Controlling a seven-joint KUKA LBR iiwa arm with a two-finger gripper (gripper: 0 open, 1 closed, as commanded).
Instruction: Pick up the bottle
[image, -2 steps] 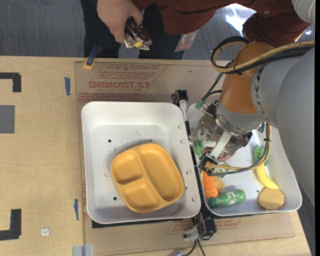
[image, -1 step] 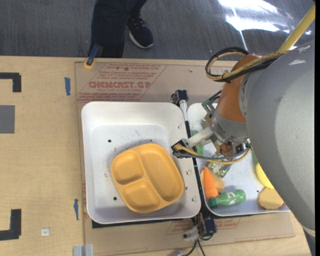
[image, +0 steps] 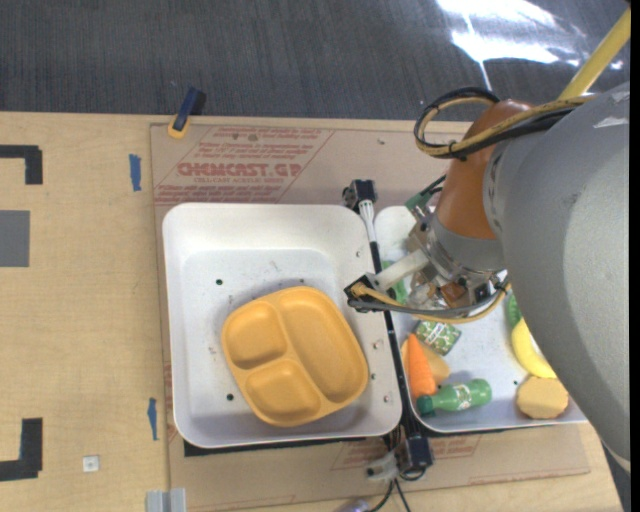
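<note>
One gripper (image: 432, 295) was seen low over the right bin (image: 480, 415), near its left wall, beneath the orange band of the arm (image: 560, 200); it was too crowded by cables and wrist hardware for its state to be told, and nothing could be made out in its hold. Just below it a small green-and-white carton (image: 438, 335) was found, and below that a carrot (image: 420, 367). The bottle (image: 456, 396), green with a white label, was lying on its side near the front of the same bin, its cap end close to the carrot's tip. A banana (image: 525, 345) and a yellow rounded fruit (image: 542, 398) were placed to its right. In the left bin (image: 190, 300) a yellow divided plate (image: 293, 353) was resting, all on the cardboard-covered worktop (image: 80, 300).

It was judged that the carton or carrot might be seized instead, since both lay between gripper and bottle. A round bottle on its side could also be rolled away or squeezed out if it were approached off-centre.
</note>
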